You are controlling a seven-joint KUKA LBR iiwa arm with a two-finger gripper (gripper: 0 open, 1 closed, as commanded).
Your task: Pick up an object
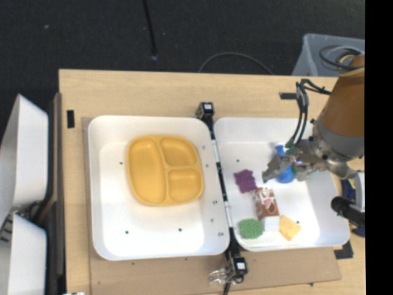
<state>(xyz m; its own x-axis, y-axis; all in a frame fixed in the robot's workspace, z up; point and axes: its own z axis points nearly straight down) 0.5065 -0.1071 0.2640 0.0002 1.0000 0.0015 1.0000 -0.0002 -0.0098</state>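
I see the pincer [277, 169] low over the right bin [319, 229], right at a blue object [284, 174]; whether it grips it, I cannot tell. Just left of the pincer lies a purple piece [245, 180], below it a brown-and-white packet [266, 204], a green round [250, 228] and a yellow wedge [288, 228]

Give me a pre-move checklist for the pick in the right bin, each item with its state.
1. Gripper over the right bin: ok.
2. Blue object close beside the gripper: ok.
3. Blue object held between the jaws: cannot tell.
4. Purple piece, brown-and-white item, green piece, yellow piece lying apart from the gripper: ok.
5. Yellow divided plate resting in the left bin, away from the arm: ok.
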